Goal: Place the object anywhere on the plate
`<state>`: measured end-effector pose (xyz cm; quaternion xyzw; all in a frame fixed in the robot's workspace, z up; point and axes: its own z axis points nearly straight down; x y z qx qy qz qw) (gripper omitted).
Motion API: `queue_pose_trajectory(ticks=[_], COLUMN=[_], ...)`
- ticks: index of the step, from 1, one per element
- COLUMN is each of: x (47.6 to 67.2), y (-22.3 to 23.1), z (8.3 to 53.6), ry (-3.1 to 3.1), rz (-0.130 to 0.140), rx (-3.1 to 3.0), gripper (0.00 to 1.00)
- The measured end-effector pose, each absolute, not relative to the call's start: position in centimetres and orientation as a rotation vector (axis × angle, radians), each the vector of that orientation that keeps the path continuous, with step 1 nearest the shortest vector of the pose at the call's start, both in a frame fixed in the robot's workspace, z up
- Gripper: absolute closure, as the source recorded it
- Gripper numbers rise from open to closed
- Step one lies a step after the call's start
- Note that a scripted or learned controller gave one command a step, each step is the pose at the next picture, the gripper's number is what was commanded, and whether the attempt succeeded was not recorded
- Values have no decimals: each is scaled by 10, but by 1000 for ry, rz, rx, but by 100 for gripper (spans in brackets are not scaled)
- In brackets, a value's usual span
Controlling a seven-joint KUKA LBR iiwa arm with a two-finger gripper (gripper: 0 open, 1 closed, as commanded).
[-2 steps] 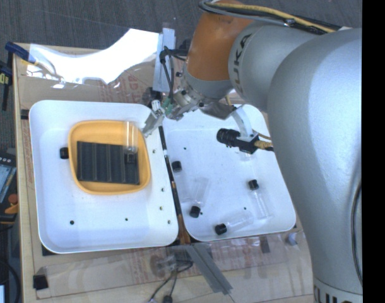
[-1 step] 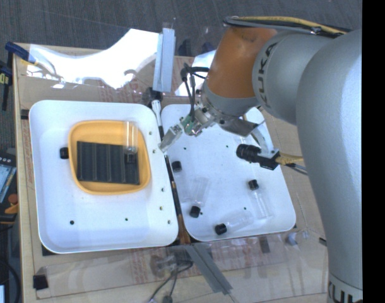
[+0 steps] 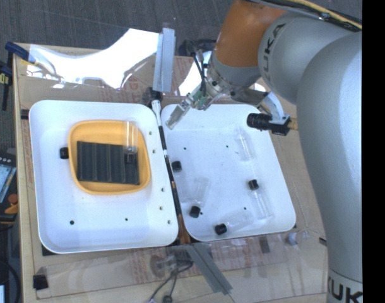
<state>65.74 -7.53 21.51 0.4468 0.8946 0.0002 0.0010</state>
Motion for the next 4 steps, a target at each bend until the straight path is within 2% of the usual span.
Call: queue_pose_trajectory(ticks=[1, 2, 3, 4], x=[657, 645, 649, 651], y=[-85, -60, -39, -76], z=[192, 193, 192, 194], ry=[2844, 3016, 3008, 3082], rz=[0, -1, -1, 0], rx=[1338, 888, 901, 584], gripper=[0, 0, 0, 0])
